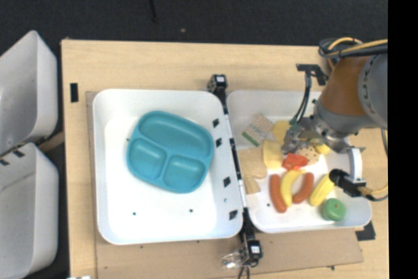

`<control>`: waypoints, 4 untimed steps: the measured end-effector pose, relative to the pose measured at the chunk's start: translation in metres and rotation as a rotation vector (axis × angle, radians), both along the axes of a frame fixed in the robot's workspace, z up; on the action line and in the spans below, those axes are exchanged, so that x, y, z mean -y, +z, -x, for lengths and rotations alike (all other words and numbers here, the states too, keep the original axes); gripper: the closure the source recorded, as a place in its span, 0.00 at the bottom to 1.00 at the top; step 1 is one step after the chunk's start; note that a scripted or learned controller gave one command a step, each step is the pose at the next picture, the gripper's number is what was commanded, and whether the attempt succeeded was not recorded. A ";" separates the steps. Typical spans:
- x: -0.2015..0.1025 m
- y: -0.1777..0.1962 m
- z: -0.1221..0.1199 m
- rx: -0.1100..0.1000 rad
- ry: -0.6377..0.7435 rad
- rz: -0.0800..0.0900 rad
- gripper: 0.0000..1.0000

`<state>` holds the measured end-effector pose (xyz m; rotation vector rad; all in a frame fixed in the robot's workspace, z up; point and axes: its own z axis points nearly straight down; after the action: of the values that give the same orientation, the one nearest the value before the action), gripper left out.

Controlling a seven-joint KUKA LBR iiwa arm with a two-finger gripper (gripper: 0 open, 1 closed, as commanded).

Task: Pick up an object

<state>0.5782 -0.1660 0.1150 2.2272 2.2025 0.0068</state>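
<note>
So you are looking at a pick not yet made — the gripper (pixel 295 142) is hovering low in the right bin (pixel 261 101) over a red toy (pixel 295 161) (its grip state can't be told), and nothing is lifting clear.

The arm (pixel 349 91) is reaching into the right bin (pixel 261 219), its gripper (pixel 299 144) hanging just above a small red item (pixel 295 161) among toy foods. A blue divided plate (pixel 170 150) is lying in the left bin (pixel 117 206).
</note>
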 end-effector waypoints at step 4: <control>-0.045 0.136 0.001 -0.008 0.018 -0.005 1.00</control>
<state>0.5775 -0.1207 0.2512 2.2134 2.2291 0.0035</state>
